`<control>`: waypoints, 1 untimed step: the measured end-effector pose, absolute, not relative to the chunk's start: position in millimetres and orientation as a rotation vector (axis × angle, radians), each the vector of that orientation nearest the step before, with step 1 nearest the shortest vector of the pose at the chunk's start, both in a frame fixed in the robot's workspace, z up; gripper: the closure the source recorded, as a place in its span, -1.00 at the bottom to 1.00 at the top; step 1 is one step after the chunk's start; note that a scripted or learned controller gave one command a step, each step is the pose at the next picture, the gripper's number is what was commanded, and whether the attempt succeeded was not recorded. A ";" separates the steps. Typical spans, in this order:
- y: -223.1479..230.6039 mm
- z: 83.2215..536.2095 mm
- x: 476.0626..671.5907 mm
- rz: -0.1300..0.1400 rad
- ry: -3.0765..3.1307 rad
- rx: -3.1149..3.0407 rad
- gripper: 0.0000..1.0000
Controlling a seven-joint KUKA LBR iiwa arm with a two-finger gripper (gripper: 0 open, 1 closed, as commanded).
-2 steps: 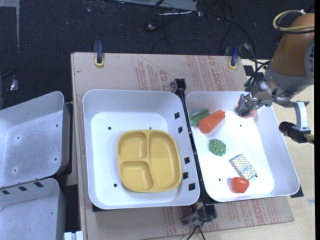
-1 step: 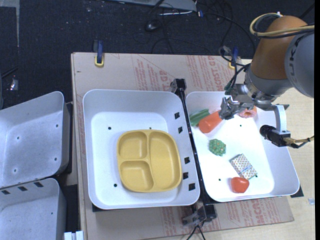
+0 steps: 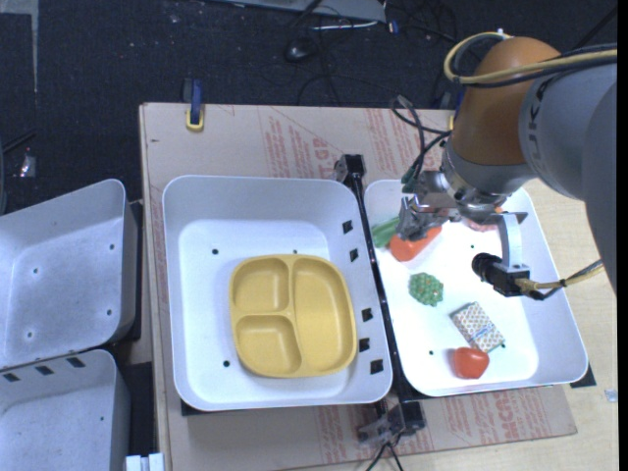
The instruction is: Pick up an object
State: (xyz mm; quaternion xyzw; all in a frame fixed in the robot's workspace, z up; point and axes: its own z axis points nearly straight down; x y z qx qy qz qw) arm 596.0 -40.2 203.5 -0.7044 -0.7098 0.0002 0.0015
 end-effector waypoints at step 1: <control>17.8 219.6 589.1 -0.004 -2.231 -2.210 1.00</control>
